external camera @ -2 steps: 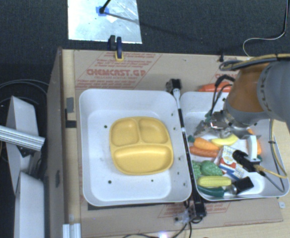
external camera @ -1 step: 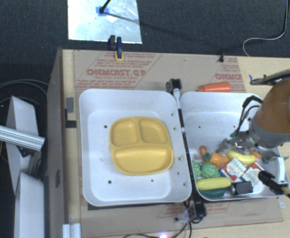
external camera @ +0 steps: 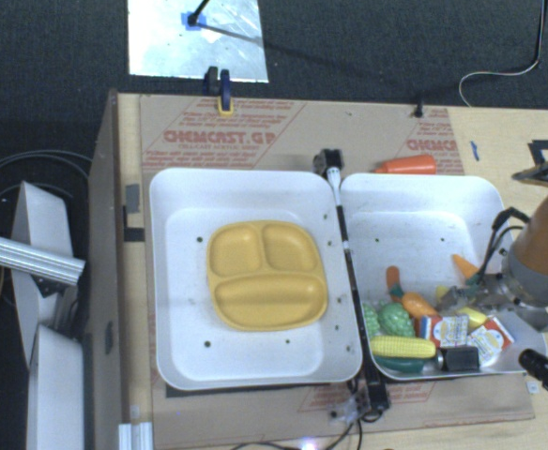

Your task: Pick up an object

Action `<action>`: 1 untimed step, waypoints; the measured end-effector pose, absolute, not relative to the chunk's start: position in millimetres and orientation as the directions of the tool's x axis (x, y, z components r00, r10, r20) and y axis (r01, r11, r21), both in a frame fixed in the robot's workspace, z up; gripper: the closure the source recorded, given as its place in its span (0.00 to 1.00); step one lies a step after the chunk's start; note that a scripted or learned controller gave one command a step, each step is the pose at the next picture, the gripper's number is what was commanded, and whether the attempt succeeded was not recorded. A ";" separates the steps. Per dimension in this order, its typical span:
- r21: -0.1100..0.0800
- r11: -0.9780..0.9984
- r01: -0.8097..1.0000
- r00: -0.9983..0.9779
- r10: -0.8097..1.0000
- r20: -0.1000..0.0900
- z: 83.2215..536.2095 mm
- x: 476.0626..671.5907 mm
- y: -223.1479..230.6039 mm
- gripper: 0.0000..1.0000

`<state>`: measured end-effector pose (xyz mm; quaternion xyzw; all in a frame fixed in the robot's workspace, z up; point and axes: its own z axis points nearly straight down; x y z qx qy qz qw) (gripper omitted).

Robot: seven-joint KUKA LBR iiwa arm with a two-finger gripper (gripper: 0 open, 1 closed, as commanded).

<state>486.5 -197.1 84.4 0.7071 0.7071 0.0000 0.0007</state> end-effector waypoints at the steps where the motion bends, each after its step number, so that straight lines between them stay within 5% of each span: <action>1: 0.006 0.003 1.000 -0.003 1.000 -0.002 218.6 498.7 -186.1 0.00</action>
